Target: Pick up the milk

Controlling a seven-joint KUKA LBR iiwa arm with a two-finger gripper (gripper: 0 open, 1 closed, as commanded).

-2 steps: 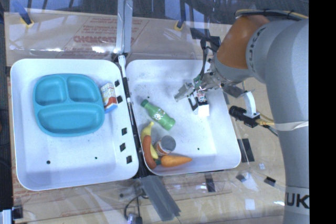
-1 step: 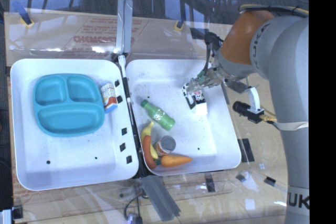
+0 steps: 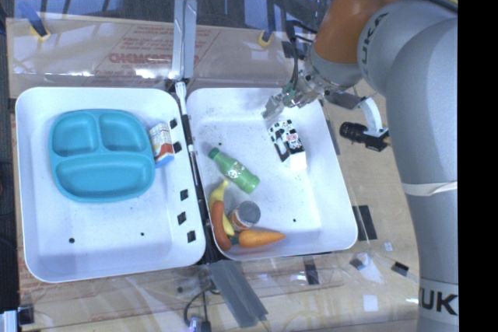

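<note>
One fixed overhead camera looks slantwise onto both bins [image 3: 31, 167].

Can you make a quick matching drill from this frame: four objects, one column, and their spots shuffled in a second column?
Things:
1. milk carton
2. blue divided plate
3. green bottle
4. carrot

Places:
A. left bin, taking up its upper left part
B. right bin, against the near rim
C. right bin, just below the end effector
D. right bin, middle, lying tilted

Pairs: 1-C, 2-A, 3-D, 4-B
</note>
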